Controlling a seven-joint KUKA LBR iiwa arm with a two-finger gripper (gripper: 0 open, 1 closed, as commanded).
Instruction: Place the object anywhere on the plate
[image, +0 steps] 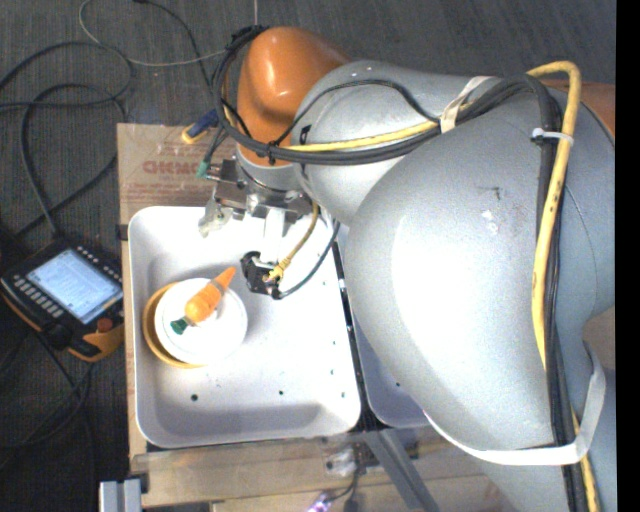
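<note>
An orange carrot (207, 300) with a green stem end lies tilted across the white plate (225, 335). The plate rests on a yellow rim in the left half of the left bin (300, 380). The carrot's tip pokes past the plate's upper right edge. My gripper (253, 212) hangs under the orange wrist band near the bin's far wall, up and to the right of the carrot and apart from it. Its fingers look spread, with nothing between them.
A black connector on a yellow cable (262, 275) dangles from the wrist just right of the carrot tip. The grey arm covers most of the right bin (385, 405). A teach pendant (68, 290) lies on the floor left of the bench.
</note>
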